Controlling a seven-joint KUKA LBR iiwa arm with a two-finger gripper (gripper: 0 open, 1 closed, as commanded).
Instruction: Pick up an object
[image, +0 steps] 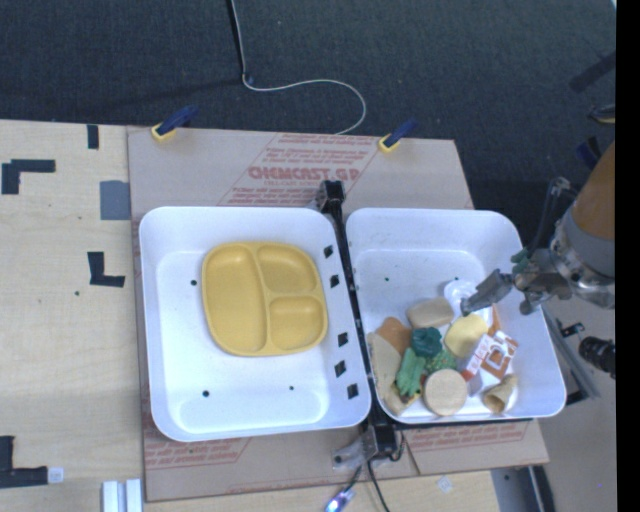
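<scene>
Red print on the cardboard sheet (300, 170) beyond the bins reads "CHEMCAST GP". The arm (590, 235) reaches in from the right, its gripper (495, 290) low over the right bin (400, 235), fingers slightly apart and clamped on nothing. The left bin (165, 330) holds a yellow divided plate (265, 298). The right bin's near corner holds a heap of toy food (440, 355), including a green piece (415, 360) and a red-and-white carton (492, 355).

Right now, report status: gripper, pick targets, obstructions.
Gripper above right bin, nothing visibly held. Objects heaped in its near corner: green toy, round tan piece. Yellow divided plate in left bin.
</scene>
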